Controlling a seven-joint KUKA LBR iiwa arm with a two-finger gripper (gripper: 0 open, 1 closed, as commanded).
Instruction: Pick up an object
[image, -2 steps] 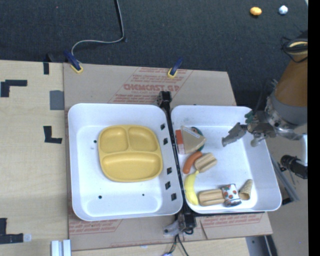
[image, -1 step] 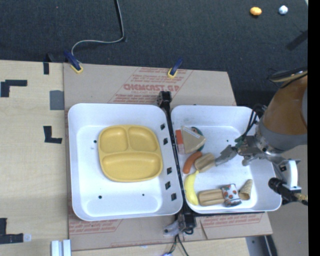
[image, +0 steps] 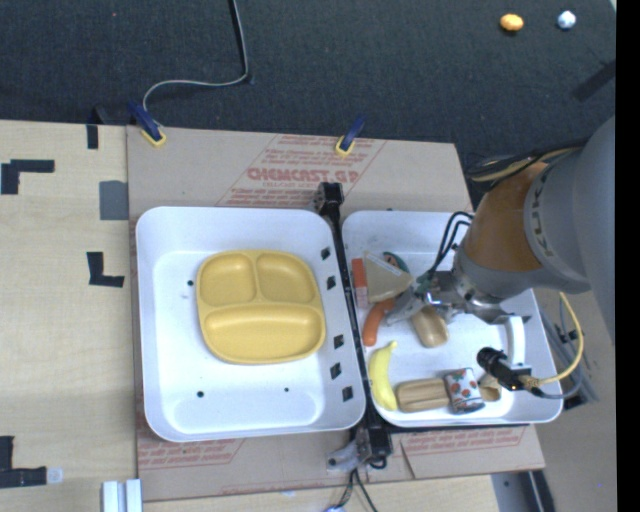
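Objects crowd the right bin (image: 530, 412): banana (image: 381, 372) by its left wall. The pincer (image: 428, 300) hangs mid-bin, and you cannot tell its grip.

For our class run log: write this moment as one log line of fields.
arm: over right bin | hand: low among items | nearby: tan piece, carrot | left bin: yellow tray | held: nothing seen
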